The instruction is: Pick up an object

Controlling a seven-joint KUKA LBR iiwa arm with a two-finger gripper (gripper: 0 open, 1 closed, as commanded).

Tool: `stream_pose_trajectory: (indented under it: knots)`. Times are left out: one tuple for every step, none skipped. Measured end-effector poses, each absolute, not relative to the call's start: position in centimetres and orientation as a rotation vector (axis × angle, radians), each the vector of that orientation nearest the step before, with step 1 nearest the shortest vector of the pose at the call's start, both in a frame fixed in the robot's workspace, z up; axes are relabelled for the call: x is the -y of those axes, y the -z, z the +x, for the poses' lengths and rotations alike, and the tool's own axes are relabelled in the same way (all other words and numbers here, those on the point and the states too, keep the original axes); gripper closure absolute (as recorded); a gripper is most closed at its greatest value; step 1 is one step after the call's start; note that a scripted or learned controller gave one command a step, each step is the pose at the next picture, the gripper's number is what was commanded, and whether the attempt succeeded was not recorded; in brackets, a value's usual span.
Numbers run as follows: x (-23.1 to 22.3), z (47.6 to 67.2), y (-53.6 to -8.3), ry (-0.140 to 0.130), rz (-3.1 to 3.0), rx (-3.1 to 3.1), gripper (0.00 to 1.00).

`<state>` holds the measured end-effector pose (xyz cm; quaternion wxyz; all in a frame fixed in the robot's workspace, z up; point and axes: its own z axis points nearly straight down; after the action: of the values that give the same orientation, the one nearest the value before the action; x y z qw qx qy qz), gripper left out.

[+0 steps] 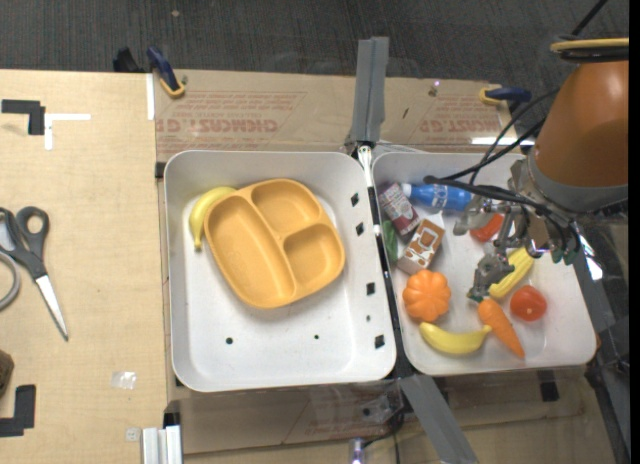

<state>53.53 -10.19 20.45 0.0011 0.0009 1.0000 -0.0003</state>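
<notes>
The right bin [570, 352] holds several toy foods: an orange pumpkin [427, 294], a yellow banana [453, 338], a carrot [501, 327], a red tomato [528, 303], a blue bottle [441, 195], a small brown carton [423, 244] and a dark packet [397, 207]. My gripper [489, 278] hangs low over this bin, just above the carrot's top end. It is right beside a second yellow banana [516, 270]. A red piece [487, 228] lies partly hidden behind the wrist. The arm's orange band [595, 122] covers the bin's far right corner.
The left bin [270, 352] holds an orange divided plate [275, 242] with a banana [204, 214] tucked under its left rim. A grey divider [371, 92] runs between the bins. Scissors [35, 262] lie on the wooden bench at the left.
</notes>
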Motion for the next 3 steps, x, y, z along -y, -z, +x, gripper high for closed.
stream_pose_trajectory:
  knots:
    - [13.2, 50.7, -9.2, 0.001, -0.183, -3.133, 0.00]
    - [9.4, 51.7, -9.2, 0.001, -0.240, -3.129, 0.00]
    - [12.3, 57.5, -9.4, 0.001, -0.090, -3.134, 0.00]
